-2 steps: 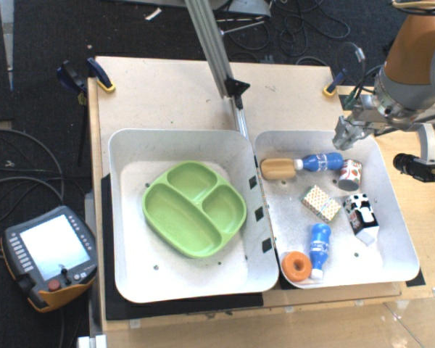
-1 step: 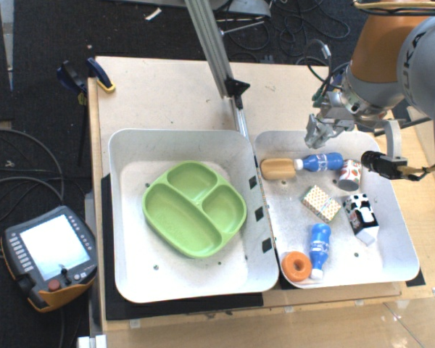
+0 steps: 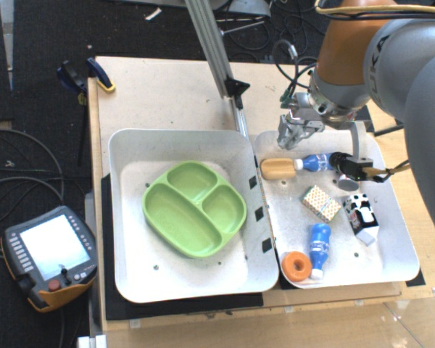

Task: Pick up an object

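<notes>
Hovering with fingers parted and nothing between them, gripper [image 3: 293,138] above the right bin's [image 3: 399,246] far edge, wooden-handled brush [image 3: 279,169] just below-left of it, long axis crosswise toward blue bottle [image 3: 315,163].

Bright, even overhead light washes the two white bins [image 3: 130,158] almost to glare, leaves only soft short shadows under the green tray [image 3: 196,209] and small objects, while the floor at the far and left edges falls dark, and the near-right arm looks slightly soft
</notes>
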